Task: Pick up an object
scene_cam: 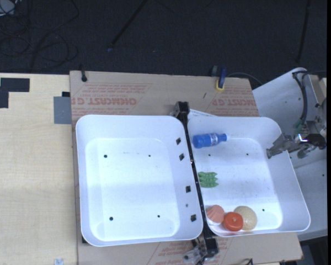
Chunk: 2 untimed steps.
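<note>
The right bin [276, 203] holds several objects. A blue bottle [209, 140] lies on its side near the bin's far left corner. A small green object [208, 179] rests by the left wall. At the near left corner sit a pink object [214, 213], a red tomato-like ball [233, 221] and a beige round object [246, 217], touching one another. My gripper [277, 148] hovers at the bin's right rim, well apart from all of them, with nothing seen in it.
The left bin [88, 148] stands beside the right one, with a black divider strip [190, 170] between them. Both rest on a cardboard sheet [127, 95]. White equipment and cables [309, 104] stand at the far right.
</note>
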{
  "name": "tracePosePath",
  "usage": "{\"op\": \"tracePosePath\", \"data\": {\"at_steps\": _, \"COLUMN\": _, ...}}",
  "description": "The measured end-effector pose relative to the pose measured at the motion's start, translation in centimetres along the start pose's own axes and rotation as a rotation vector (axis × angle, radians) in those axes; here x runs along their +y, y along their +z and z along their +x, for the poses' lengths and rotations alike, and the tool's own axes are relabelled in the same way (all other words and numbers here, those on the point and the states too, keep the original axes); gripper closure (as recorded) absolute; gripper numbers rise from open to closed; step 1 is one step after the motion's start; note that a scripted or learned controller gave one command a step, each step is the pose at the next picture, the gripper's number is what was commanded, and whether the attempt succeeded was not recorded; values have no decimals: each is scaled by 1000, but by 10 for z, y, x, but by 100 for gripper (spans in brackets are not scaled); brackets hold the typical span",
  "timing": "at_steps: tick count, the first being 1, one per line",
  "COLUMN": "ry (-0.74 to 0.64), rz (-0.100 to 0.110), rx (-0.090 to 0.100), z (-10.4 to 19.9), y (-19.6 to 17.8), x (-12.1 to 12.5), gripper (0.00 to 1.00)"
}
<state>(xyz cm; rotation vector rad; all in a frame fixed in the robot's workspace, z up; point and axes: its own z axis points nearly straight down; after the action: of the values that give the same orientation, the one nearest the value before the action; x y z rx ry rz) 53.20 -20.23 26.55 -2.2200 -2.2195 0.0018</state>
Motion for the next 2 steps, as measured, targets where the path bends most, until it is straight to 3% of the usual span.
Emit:
{"op": "tracePosePath", "data": {"at_steps": 1, "ry": 2, "rz": -8, "rx": -4, "z": -12, "y": -85, "x": -58, "gripper": 0}}
{"op": "tracePosePath", "data": {"at_steps": 2, "ry": -2, "rz": 11, "rx": 5, "z": -9, "y": 56, "x": -16, "gripper": 0}}
